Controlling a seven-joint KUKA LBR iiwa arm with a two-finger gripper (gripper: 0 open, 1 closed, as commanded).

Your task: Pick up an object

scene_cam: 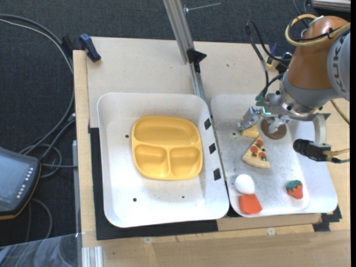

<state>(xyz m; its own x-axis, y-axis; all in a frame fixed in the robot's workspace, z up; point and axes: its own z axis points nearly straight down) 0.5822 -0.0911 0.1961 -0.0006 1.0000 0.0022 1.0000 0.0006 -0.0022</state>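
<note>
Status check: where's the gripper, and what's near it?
Gripper low in right bin, over a yellow piece. Nothing seen held. Pizza slice just below, brown disc beside.

A big wooden bench (pixel 144 65) sits on a dark carpet (pixel 33 4). A blue clamp (pixel 89 47) grips the bench's far left corner. A silver metal pole (pixel 179 21) leans up from the back middle of the bench. Thin cables (pixel 39 32) lie on the carpet to the left of the bench. A grey screen box (pixel 14 179) rests left of the bench, near its front.
</note>
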